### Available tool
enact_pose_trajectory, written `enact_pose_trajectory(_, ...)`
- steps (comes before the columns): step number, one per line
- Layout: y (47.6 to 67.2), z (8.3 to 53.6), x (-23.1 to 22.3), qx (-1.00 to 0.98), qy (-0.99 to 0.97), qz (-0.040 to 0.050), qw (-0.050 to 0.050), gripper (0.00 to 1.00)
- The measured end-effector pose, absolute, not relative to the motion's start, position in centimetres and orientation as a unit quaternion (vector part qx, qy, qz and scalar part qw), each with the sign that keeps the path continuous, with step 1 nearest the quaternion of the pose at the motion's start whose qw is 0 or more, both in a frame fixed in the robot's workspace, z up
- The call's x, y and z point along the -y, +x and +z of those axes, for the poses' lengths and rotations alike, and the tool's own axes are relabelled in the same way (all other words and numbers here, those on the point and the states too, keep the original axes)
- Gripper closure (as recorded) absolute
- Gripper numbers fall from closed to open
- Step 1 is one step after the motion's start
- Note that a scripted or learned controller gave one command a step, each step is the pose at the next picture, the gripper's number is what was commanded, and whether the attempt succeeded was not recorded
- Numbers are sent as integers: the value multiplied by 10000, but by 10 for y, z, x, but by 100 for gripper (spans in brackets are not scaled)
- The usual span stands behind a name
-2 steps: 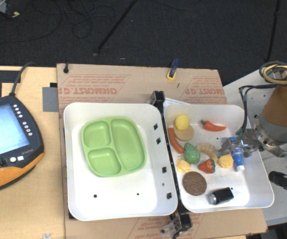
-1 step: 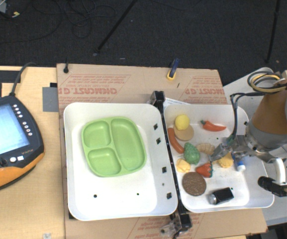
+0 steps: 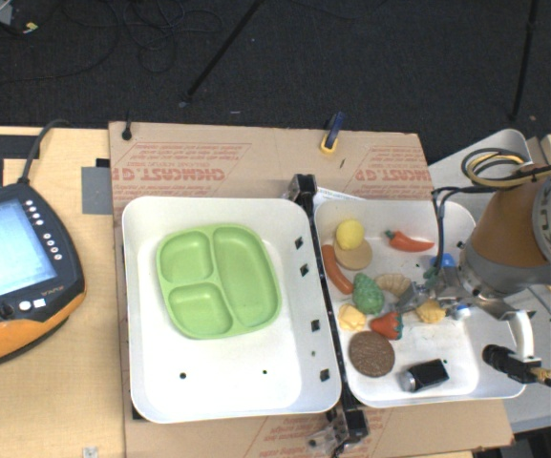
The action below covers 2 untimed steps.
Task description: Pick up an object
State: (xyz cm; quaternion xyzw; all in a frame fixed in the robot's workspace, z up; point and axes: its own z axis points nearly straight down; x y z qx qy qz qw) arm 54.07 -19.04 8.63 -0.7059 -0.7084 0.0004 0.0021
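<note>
My gripper (image 3: pixel 426 299) is down in the right bin (image 3: pixel 480 375), by toys at its 3 o'clock. Can't tell the finger state. Nothing lifted yet; pick not done.

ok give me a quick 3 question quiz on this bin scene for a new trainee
1. True or false: the green divided tray lies in the left bin.
2. Multiple choice: what lies nearest the front edge of the right bin? A) yellow lemon B) brown round disc C) red chili pepper
3. Short answer: how many compartments does the green tray have?

Key
1. True.
2. B. The disc sits near the front beside a black cylinder; the lemon and the chili lie toward the back.
3. Three: two smaller ones on the left and one long one on the right.
</note>
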Motion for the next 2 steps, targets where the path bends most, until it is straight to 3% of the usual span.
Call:
enact_pose_trajectory(1,541,98,192,7074,-7069,-1,18,100)
enact_pose_trajectory(2,543,141,189,7070,-7072,-4,-4,100)
